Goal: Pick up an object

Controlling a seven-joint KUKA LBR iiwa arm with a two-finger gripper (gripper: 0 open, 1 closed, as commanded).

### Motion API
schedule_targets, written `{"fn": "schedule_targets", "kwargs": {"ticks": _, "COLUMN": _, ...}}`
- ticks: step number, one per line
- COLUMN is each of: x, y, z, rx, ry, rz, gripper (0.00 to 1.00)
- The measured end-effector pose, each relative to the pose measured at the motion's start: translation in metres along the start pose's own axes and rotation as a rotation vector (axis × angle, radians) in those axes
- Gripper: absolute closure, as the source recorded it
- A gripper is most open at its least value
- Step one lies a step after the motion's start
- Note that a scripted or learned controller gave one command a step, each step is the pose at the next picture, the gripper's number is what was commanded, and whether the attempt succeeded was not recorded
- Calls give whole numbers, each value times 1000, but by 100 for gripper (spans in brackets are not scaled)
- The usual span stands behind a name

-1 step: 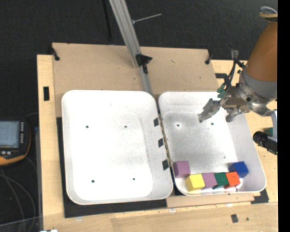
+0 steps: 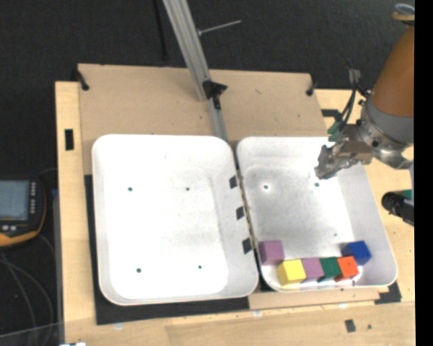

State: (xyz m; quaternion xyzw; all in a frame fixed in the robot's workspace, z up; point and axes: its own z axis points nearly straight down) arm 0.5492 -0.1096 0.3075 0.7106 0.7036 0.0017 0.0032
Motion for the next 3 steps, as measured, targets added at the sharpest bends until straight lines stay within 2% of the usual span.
{"fn": "schedule_targets", "kwargs": {"ticks": 1, "x": 85, "y": 20, "z": 14, "rx": 6, "ry": 3, "rz": -19, "gripper": 100}}
{"fn": "schedule_targets", "kwargs": {"ticks": 2, "x": 147, "y": 12, "z": -8, "rx": 3, "ry": 5, "rz": -19, "gripper": 100}}
{"fn": "schedule_targets", "kwargs": {"ticks": 3, "x": 162, "y": -9, "z": -12, "rx": 7, "ry": 3, "rz": -16, "gripper": 100}}
